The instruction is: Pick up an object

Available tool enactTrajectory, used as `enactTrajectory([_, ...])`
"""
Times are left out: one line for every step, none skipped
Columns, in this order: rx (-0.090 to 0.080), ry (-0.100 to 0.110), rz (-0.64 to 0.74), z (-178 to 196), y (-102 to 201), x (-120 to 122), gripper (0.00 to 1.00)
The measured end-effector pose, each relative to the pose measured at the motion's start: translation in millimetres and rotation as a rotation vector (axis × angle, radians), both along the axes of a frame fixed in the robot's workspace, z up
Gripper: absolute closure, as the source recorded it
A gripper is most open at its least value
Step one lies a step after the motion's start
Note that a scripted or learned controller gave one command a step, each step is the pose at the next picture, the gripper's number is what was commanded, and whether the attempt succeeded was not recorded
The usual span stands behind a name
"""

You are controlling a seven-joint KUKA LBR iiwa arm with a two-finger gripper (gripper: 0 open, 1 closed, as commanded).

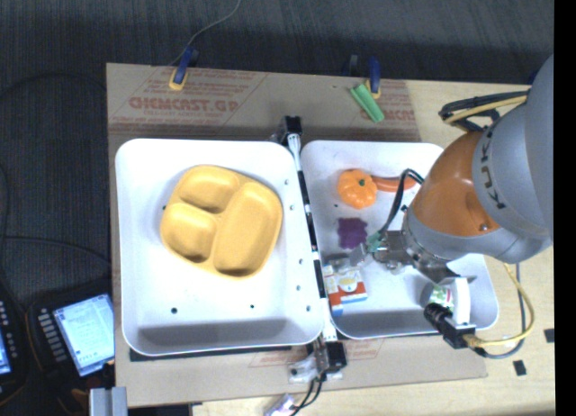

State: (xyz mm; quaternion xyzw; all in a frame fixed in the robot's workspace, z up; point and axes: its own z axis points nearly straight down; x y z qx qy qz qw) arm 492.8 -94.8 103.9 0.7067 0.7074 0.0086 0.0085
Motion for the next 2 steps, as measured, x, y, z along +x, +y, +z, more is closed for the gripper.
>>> enactTrajectory([0.002, 0.007, 0.0, -12.2, -0.3, -2.5, 0.0])
enactTrajectory([0.001, 0.0, 0.001, 0.4, -0.9, 0.2, 1.0])
